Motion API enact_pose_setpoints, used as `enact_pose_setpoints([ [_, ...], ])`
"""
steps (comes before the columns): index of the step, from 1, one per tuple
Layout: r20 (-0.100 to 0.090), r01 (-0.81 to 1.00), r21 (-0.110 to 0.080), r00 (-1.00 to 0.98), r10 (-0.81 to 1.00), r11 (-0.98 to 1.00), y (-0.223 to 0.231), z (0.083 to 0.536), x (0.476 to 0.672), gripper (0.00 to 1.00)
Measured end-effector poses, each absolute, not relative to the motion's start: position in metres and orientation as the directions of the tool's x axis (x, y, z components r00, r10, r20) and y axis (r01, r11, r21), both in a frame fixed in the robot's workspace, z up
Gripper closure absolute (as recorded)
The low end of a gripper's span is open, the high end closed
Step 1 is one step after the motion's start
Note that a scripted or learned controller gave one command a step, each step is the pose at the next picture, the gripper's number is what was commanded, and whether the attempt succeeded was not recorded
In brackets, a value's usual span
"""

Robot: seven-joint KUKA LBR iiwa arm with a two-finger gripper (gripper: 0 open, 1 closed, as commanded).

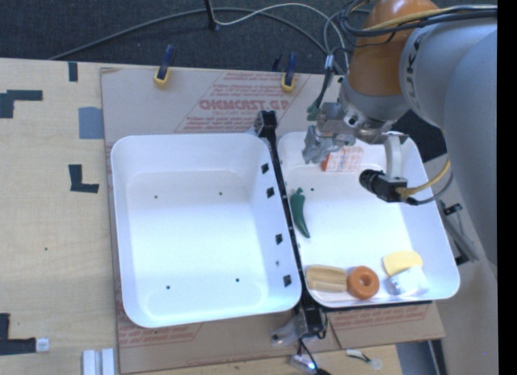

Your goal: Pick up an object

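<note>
Down at the far end of the right bin [359, 232] with the gripper [317, 149], low and just beside a flat red-and-white packet [346, 160], the nearest candidate for the pick, lying by the back wall. Can't tell whether open or shut from this angle, and seeing nothing clamped, so not calling a hold. Risks, as a guess: thin and flat, so prob hard to get under; could skid toward the wall, or get pinched at one edge and slip out on the lift. Looks offset to the packet's left too, so could close on air. Also near the back rim, so might clip it on a sloppy descent. Elsewhere in the same bin, spotting a green pepper [300, 213] tight along the divider [279, 204] w/ its black clips; awkward to grab bc of that wall right beside it. Along the near edge, seeing a bun [325, 278] touching a donut [363, 282], then a yellow block [401, 262] and a small white thing [409, 285] in the corner. Crowded row, so could nudge a neighbour when going for any one. All well apart from the gripper tho, w/ just bare floor between. Over the divider, left bin [194, 228], no part in this. On the table [48, 228], noting two clamps [164, 72] at the cardboard's far edge, out of the way.
</note>
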State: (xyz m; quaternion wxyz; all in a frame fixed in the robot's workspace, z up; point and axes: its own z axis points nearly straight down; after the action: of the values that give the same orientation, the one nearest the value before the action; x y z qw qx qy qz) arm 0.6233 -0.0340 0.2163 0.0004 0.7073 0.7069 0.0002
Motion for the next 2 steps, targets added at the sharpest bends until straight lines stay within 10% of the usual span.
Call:
enact_pose_setpoints([
  [2,0.001,1.0,-0.002,-0.005,1.0,0.005,0.013,0.205,0.575,1.0],
])
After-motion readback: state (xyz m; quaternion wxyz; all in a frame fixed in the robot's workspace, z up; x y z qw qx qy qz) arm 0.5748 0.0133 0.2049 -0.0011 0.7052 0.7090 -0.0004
